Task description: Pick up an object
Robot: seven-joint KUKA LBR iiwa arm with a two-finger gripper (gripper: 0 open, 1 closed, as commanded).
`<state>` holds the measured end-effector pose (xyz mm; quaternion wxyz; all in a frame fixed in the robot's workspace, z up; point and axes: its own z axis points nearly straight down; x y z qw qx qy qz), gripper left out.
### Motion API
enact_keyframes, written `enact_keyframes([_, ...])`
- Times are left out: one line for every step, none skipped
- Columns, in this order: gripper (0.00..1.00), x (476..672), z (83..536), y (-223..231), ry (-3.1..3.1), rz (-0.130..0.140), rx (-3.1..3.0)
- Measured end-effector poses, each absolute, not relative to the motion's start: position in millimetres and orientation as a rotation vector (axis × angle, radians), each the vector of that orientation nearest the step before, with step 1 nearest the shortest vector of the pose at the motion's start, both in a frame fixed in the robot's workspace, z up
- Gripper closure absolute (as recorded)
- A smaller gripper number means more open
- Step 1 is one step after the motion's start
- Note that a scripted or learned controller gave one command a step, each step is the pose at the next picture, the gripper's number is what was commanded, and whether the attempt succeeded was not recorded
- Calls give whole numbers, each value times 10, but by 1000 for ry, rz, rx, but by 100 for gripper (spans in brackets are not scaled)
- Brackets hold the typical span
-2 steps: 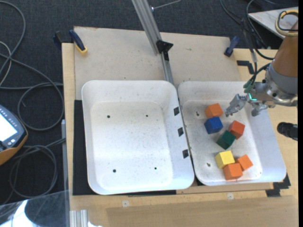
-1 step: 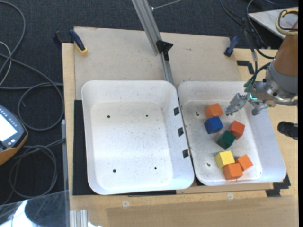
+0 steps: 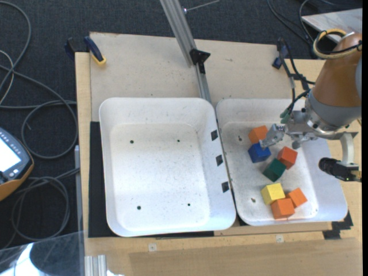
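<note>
1. Nearest the camera in the right bin (image 3: 328, 209) lie an orange block (image 3: 282, 208), a second orange block (image 3: 297, 197) and a yellow block (image 3: 272, 192), packed close together.
2. Farther in sit a green block (image 3: 275, 169), a red-orange block (image 3: 287, 156), a blue block (image 3: 259, 152) and an orange block at the far side (image 3: 258, 134).
3. The gripper (image 3: 276, 135) hangs just above the blue block, between it and the far orange block; I cannot tell whether it is spread or closed, and nothing is visibly held.
4. Risk, as I judge it: the blocks crowd each other, so a descent could land on an edge, nudge a neighbour or close on nothing.
5. The left bin (image 3: 109, 171) lies well apart.
</note>
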<state>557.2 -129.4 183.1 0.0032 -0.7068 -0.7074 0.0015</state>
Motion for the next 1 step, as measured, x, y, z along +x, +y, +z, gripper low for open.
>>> enact_keyframes([0,5655,1251,-1306,-2221,2,-2220])
